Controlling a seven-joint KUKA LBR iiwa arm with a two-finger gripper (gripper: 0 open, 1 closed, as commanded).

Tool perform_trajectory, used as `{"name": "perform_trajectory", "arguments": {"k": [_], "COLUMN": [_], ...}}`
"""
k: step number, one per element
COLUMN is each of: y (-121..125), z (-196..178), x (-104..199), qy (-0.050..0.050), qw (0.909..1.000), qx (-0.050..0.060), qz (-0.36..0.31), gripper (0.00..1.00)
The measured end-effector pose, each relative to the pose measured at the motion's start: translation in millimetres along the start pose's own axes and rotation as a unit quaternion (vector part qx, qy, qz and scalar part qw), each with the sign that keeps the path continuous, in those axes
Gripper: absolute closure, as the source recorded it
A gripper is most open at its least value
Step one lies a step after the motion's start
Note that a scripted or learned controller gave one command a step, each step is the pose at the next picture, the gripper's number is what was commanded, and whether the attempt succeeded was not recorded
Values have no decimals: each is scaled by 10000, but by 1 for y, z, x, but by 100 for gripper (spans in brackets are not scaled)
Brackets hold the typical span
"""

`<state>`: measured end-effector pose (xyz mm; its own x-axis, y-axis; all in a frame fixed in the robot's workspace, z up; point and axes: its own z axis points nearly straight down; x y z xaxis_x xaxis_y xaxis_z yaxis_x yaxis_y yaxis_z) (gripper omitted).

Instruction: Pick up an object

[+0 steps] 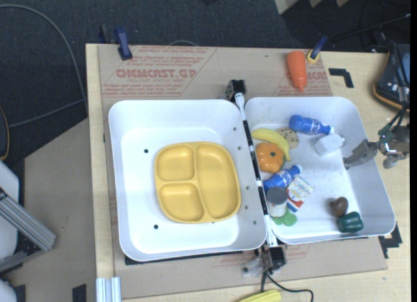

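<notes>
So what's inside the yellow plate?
The yellow plate sits in the left bin; its three compartments show just bare yellow. What lies beneath the plate is covered.

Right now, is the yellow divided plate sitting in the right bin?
No, the yellow plate lies in the left bin.

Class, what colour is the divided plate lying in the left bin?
Yellow: the divided plate shows plainly in the camera view.

1. Brown bench top point(195, 72), printed with red lettering, bearing two shallow white bins side by side: left bin point(130, 131), right bin point(365, 183).
2. Orange carrot point(297, 69) lying on the bench just behind the right bin.
</notes>
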<state>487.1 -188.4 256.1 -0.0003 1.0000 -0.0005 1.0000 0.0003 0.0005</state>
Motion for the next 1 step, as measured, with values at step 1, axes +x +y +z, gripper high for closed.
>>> {"name": "perform_trajectory", "arguments": {"k": [1], "y": [33], "z": [107], "x": [61], "qy": [10], "qw": [10000], "qx": [13], "qz": [-3], "gripper": [0]}}
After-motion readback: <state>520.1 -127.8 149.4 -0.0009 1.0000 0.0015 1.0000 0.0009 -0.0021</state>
